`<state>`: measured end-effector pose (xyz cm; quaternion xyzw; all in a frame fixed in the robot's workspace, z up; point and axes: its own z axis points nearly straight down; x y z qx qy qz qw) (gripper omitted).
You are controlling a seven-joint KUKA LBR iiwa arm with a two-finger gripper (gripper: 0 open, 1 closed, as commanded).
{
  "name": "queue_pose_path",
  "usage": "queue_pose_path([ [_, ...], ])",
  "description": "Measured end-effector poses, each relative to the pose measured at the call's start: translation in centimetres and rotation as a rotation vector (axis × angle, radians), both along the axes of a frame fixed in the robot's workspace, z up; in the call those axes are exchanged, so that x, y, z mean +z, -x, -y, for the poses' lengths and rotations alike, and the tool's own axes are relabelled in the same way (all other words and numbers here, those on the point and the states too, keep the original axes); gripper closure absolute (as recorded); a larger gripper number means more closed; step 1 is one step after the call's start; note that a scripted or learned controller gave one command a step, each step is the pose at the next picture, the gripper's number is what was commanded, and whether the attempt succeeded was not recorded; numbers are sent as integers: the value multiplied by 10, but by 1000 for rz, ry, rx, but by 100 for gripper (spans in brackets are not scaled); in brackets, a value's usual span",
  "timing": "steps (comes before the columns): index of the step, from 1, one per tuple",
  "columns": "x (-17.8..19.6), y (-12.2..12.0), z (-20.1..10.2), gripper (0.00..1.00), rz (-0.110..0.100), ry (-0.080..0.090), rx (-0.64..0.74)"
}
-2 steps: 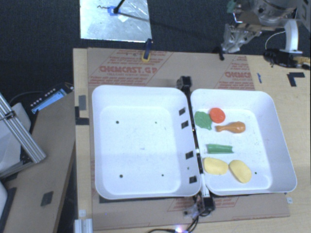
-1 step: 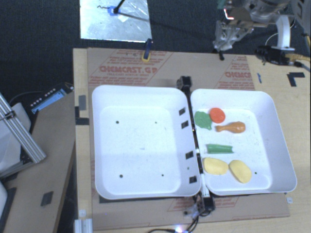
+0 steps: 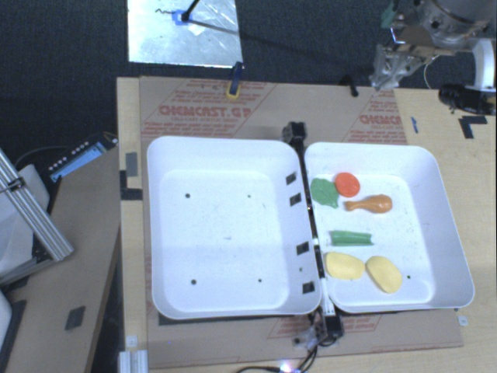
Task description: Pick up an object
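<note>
Nearest the camera, in the right-hand shallow white plastic bin (image 3: 446, 208), I log two pale yellow potato-shaped lumps: one (image 3: 345, 266) near the centre divider, the other (image 3: 384, 274) just beside it, tilted, almost touching. Beyond them lies a short flat green pod-like strip (image 3: 351, 238), long axis running across the bin. Further back sit a tan drumstick-shaped toy (image 3: 370, 203), long axis also crosswise with its thin end toward the divider, a round orange-red tomato-like piece (image 3: 347, 183) and a dark green leafy piece (image 3: 324, 193) touching it on the divider side. The left-hand shallow white bin (image 3: 167, 177) carries only a few dark specks.

Both bins rest on a brown cardboard sheet (image 3: 194, 103) over the surface; its red print reads roughly "CHEMCAST GP", repeated at several angles.

Farthest back, the tool (image 3: 386, 74) hangs above the cardboard past the far rim of the right bin, well apart from every object. Its fingers point down; I cannot tell how wide they stand, and nothing shows between them.

Judgement: no pick started. All candidates lie toward the camera from the tool. The tomato piece and drumstick are nearest it; for the drumstick, I would close across its crosswise axis.
</note>
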<state>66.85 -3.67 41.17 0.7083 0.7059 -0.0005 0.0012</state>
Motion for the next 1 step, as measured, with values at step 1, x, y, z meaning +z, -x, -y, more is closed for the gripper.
queue_pose_path([
  [1, 25, 0, -39, 100, 4, -3, 10],
])
